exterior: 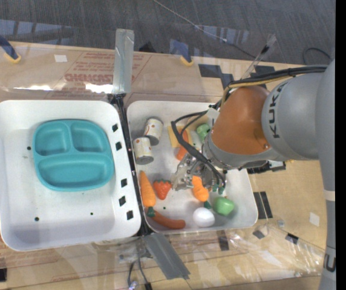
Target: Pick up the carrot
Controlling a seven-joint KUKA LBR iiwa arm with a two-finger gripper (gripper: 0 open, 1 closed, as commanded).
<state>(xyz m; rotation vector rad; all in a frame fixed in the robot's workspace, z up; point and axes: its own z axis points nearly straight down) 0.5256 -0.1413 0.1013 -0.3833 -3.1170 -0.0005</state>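
Note:
A long orange carrot (pixel 146 189) with a green tip lies along the left wall of the right bin (pixel 245 189). A shorter orange, carrot-like piece (pixel 200 190) lies further right. The gripper (pixel 187 176) hangs low over the bin's middle, between the two, its tip just left of and touching or nearly touching the shorter piece. The arm's orange band (pixel 239 125) covers the bin's upper right.
The right bin also holds a strawberry (pixel 163 189), a brown sausage (pixel 167 223), a white egg (pixel 204 217), a green fruit (pixel 224 206), two small cans (pixel 143 150), and orange and green bits by the arm. A teal divided plate (pixel 73 154) lies in the left bin (pixel 16 222).

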